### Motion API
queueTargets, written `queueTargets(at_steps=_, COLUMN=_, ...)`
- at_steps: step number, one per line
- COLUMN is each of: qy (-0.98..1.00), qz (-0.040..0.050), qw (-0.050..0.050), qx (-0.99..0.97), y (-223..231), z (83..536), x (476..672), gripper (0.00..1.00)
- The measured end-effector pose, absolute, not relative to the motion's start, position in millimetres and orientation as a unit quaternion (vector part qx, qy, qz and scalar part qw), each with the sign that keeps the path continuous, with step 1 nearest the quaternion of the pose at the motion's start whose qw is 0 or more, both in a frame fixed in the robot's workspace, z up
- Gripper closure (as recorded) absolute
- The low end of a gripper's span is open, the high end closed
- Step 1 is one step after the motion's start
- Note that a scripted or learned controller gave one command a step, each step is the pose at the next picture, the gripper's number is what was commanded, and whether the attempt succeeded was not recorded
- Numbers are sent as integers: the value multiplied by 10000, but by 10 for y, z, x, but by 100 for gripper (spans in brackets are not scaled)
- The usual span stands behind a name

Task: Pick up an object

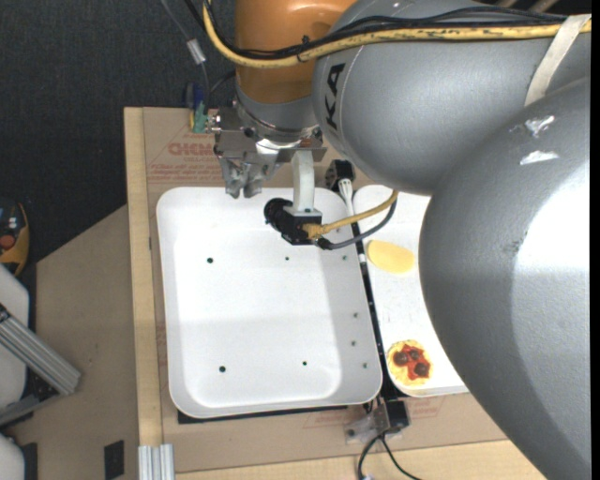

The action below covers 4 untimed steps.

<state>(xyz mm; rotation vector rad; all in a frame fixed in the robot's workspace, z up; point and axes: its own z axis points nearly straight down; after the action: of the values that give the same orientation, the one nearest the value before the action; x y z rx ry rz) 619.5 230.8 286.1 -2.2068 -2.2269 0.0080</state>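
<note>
The gripper (pixel 242 190) hangs over the far left corner of the left bin (pixel 253 319), its tips just above the bin's far rim. From this angle it is not clear whether it is spread or pressed together, and nothing shows in its grasp. The arm (pixel 450 141) reaches in from the right and crosses over the far part of both bins, with its orange band (pixel 281 28) at the far edge above the wrist. Its grey bulk hides much of the right bin (pixel 398 309).

Two things that could be picked up lie in the right bin, well apart from the gripper. A yellow piece (pixel 390 255), flat and rounded, lies near the bin's left wall toward the far end. A pale disc (pixel 411 364) with red and dark patches on top lies at the near end, close to the near left corner, partly under the arm's edge.

The left bin's white floor bears a few small dark dots. Both bins sit side by side, touching, on a tan surface (pixel 141 281).
</note>
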Motion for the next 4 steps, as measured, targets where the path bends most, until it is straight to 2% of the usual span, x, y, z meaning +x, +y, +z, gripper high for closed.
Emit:
queueTargets(at_steps=1, qy=-7075, qz=-23, qw=-11, qx=-7067, y=2245, z=3189, x=6168, gripper=100)
queueTargets(at_steps=3, qy=-7074, qz=13, qw=12, qx=-7068, y=2189, z=3452, x=5720, gripper=100)
queueTargets(at_steps=4, qy=-7077, qz=-7, qw=3, qx=-7065, y=2163, z=3717, x=5445, gripper=100)
